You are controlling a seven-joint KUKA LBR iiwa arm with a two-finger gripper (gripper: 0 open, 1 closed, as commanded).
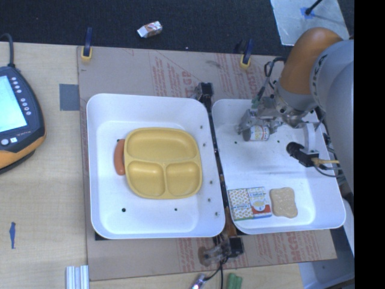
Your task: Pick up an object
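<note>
Camera view: small pale can (pixel 260 133) sideways beneath gripper (pixel 255 123).

Both bins, the left bin (pixel 102 161) and the right bin (pixel 271 161), look like smooth, faintly glossy white plastic. The yellow divided plate (pixel 162 161) is matt plastic. At the right bin's 6 o'clock lies a printed paper carton (pixel 248 203). The bench (pixel 48 209) shows pale wood grain under a brown cardboard sheet (pixel 156 71).

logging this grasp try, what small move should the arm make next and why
Probably lower a little and close: the gripper sits right at the small can lying in the right bin, but a firm hold isn't visible, so lifting now seems premature.
</note>
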